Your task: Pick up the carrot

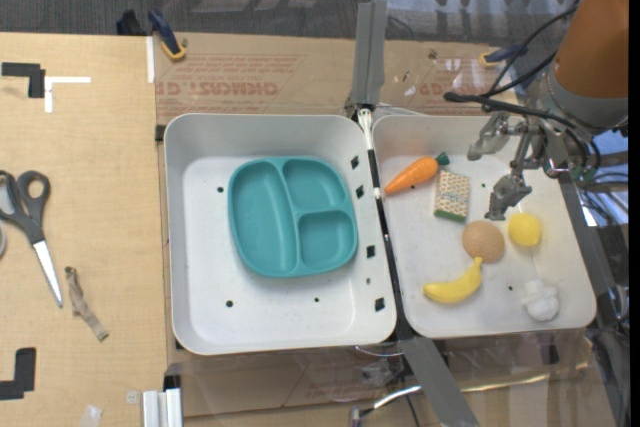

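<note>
Carrot (414, 174) by right bin's (570, 315) left wall

Bright even overhead light, soft shadows, mild glare on bins (185, 245), sharp focus

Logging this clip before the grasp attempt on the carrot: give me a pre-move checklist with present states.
1. Carrot in plain sight, upper left of the right bin: ok.
2. Carrot free of neighbours; a gap shows to the sponge: ok.
3. Gripper over the carrot: not ok, it hangs farther right, near the lemon.
4. Fingers open for the grasp: cannot tell.
5. Gripper free of other things: cannot tell.
6. Path leftward to the carrot: not ok for a low sweep, the sponge lies between.
</note>
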### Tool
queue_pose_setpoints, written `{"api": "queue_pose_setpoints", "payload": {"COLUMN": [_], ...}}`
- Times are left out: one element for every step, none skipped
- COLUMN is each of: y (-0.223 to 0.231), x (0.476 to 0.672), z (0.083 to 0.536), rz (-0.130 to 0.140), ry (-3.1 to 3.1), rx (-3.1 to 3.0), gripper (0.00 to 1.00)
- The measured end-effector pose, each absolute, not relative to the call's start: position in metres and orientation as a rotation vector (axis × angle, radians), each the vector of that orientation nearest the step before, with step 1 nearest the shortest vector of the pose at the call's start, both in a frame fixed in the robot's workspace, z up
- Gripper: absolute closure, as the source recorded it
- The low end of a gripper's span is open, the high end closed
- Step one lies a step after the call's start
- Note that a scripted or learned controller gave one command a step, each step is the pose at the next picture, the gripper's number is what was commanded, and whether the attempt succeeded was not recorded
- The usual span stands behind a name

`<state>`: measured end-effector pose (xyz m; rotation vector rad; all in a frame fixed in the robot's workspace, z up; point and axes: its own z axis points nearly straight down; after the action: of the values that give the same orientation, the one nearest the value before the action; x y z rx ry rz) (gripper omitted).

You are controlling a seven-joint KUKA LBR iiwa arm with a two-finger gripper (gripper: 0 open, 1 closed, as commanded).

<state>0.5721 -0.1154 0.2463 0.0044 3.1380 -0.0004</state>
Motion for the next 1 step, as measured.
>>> {"api": "queue_pose_setpoints", "payload": {"y": [-0.0411], "x": [0.6172], "z": [0.1920], "rz": [0.001], "ry": [3.138], "rx": [0.075], "gripper": [0.00]}}
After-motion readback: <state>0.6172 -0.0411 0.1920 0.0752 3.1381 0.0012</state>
